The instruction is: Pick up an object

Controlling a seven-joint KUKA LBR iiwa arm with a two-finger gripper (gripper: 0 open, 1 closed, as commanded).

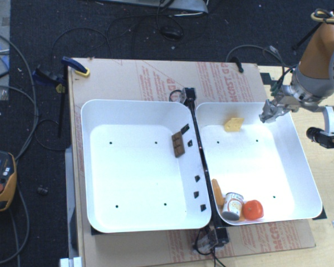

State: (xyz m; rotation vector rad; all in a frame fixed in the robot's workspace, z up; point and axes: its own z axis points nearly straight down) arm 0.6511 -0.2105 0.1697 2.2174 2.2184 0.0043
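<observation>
My gripper (269, 114) hangs over the far right corner of the right bin (300, 166), at the end of the grey arm with the orange band. A yellow wedge like cheese (233, 124) lies a short way to its left in the same bin. At that bin's near edge sit a red tomato (253, 209), a small can (232, 205) and an orange carrot (217, 191). A brown chocolate bar (178, 144) lies against the right wall of the left bin (100, 149). I see nothing between the fingers.
Both bins rest on a cardboard sheet (133, 77) on the bench. A blue and yellow clamp (75, 67) sits at the sheet's far left corner. Cables run across the dark floor behind, and a handheld controller (0, 179) lies at the left edge.
</observation>
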